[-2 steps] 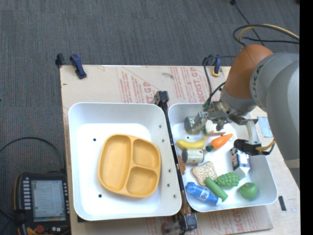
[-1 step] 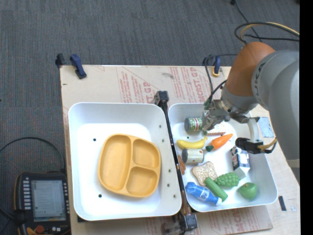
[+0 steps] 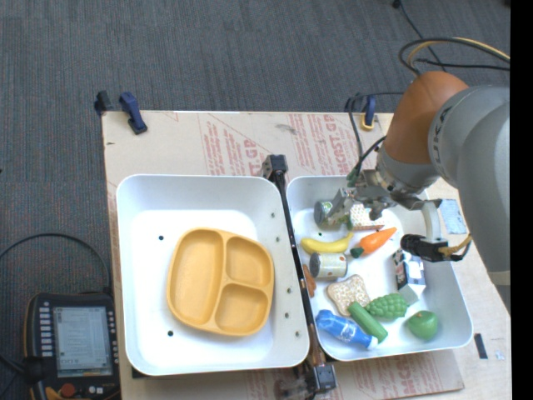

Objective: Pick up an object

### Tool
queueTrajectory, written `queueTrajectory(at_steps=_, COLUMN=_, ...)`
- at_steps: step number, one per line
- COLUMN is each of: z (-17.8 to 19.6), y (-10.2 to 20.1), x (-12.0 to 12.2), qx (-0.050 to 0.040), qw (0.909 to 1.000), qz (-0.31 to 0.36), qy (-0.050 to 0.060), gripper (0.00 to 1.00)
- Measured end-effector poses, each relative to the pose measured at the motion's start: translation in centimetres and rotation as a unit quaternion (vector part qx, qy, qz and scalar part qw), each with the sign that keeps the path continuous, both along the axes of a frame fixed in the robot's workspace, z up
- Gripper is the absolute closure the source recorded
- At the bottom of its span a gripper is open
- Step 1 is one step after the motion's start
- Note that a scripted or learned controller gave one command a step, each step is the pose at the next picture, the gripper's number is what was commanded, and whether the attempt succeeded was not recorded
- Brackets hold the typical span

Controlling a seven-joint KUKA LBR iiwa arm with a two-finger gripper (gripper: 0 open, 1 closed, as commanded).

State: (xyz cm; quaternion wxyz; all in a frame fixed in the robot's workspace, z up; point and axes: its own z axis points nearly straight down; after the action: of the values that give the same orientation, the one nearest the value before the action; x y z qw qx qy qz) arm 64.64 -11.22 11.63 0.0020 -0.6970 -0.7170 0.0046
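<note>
The right bin (image 3: 456, 302) holds several small objects: a yellow banana (image 3: 326, 243), an orange carrot (image 3: 376, 240), a small can (image 3: 329, 265) on its side, a tan cracker (image 3: 348, 292), a green cucumber (image 3: 366, 321), a bumpy green piece (image 3: 387, 307), a blue bottle (image 3: 343, 328) and a green lime (image 3: 423, 324). My gripper (image 3: 354, 208) hangs low over the bin's far end. It is right at a grey-green object (image 3: 329, 215) and a pale speckled piece (image 3: 363, 216). The wrist hides the grip itself.
In the left bin (image 3: 137, 223) lies a yellow divided plate (image 3: 221, 280). A small dark and white box (image 3: 410, 272) leans near the right bin's right wall. A black divider rail (image 3: 291, 240) runs between the bins. A pendant (image 3: 73, 340) lies on the floor at lower left.
</note>
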Motion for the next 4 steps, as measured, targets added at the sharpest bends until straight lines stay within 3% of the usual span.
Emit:
queueTrajectory(at_steps=1, z=-2.6, y=2.9, x=-0.1, qx=0.0000, qw=0.9999, qz=-0.013, qy=-0.006, gripper=0.00)
queueTrajectory(at_steps=2, z=-1.9, y=2.9, x=-0.3, qx=0.0013, qw=0.9999, qz=-0.011, qy=0.002, gripper=1.00)
queueTrajectory(at_steps=3, z=16.5, y=0.4, x=-0.2, qx=0.0015, qw=0.9999, qz=-0.012, qy=-0.005, gripper=1.00)
queueTrajectory(at_steps=4, z=16.4, y=0.5, x=-0.2, qx=0.0018, qw=0.9999, qz=-0.012, qy=-0.004, gripper=0.00)
